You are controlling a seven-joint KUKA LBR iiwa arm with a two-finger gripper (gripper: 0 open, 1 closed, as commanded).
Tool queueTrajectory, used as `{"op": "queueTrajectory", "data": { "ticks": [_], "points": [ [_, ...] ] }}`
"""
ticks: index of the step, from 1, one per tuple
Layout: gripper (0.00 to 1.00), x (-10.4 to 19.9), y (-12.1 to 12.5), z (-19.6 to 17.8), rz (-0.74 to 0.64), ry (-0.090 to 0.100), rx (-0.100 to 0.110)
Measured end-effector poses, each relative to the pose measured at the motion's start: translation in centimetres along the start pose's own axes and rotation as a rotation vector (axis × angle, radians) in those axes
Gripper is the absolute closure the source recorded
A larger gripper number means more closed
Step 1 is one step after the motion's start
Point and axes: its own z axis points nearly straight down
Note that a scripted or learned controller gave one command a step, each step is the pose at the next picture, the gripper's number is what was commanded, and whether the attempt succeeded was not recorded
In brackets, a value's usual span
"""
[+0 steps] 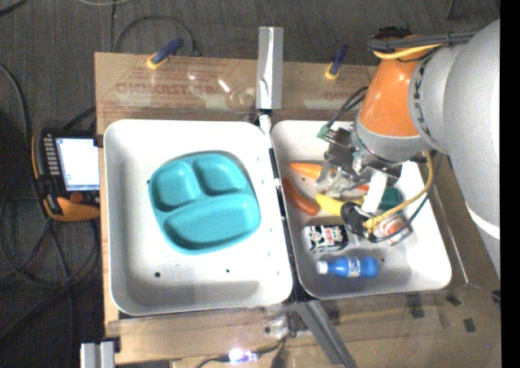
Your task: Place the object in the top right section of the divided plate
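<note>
— Gripper (348,182) first: where is it?
— Low in the right bin (435,265), under the orange band (392,98) of the arm, among a cluster of things. Cables and the wrist housing crowd it, so I cannot tell how its parts stand, nor whether it grips anything.
— What lies round it?
— An orange carrot-like piece (305,171) just to its left, a second orange piece (299,199) below that near the bin's left wall, and something yellow (330,203) right beneath it, apparently touching. A small black-and-white pack (326,235) sits lower, with a blue bottle (349,266) lying on its side below that. A teal thing (392,195) peeks out on the right.
— Which one is the task's object?
— Cannot tell; all are in the right bin, close by the gripper.
— And the plate?
— Teal divided plate (205,200) sits in the middle of the left bin (130,277), well apart from the gripper, two small sections at its top and one large below.
</note>
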Motion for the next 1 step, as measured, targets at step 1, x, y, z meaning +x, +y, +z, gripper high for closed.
{"op": "queueTrajectory", "data": {
  "ticks": [1],
  "points": [
    [1.00,3.55,-2.29,-1.53,-0.006,0.001,-0.002]
  ]
}}
